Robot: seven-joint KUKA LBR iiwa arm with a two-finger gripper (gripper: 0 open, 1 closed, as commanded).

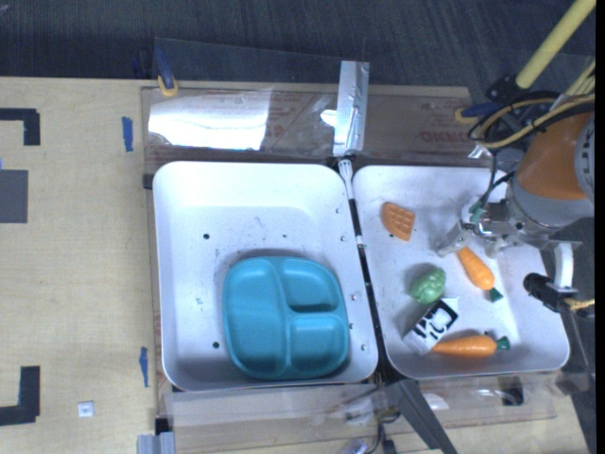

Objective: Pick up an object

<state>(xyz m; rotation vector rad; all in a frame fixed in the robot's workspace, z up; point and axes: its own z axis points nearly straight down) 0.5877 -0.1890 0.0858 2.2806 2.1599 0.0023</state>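
Orange toy carrot (476, 268), right bin (553, 353): likely light, rigid, slick plastic; grasp mid-body; gripper (470, 230) touching top end, finger state unclear

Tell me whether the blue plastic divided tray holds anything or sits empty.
Empty. The blue plastic divided tray lies flat in the left white bin, and all three compartments show bare blue plastic.

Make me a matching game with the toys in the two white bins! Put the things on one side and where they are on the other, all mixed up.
Things:
1. blue tray
2. green broccoli
3. orange waffle piece
4. big carrot

Places:
A. near the right bin's front edge
B. in the left bin
C. near the right bin's back, by the divider
D. in the middle of the right bin

Pairs: 1-B, 2-D, 3-C, 4-A
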